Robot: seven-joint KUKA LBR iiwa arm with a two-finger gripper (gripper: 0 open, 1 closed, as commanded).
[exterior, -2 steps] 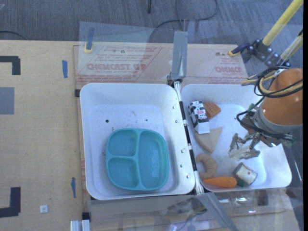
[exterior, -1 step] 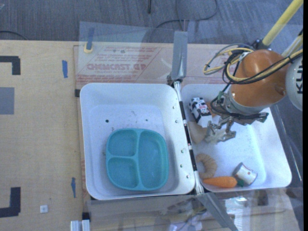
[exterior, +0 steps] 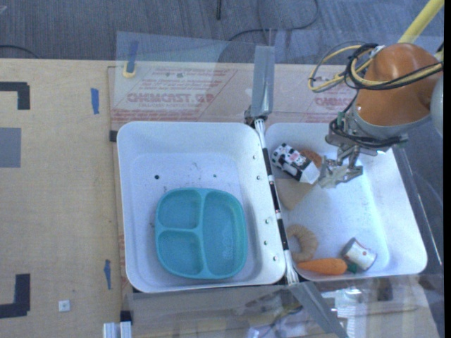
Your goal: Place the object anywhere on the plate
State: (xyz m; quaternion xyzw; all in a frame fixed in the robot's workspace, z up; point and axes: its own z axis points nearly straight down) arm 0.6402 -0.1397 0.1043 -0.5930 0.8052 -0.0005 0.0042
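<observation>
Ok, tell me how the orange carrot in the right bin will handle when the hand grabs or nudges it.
The carrot looks round and tapered, so a nudge would probably roll it in an arc. Its smooth surface suggests it may slip from a pinch. It lies against the right bin's near wall, likely crowding the hand.

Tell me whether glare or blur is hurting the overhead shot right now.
Camera view: even, soft lighting; faint sheen on the teal plate; the gripper is slightly blurred; the black-and-white toy and carrot are soft but readable.
</observation>
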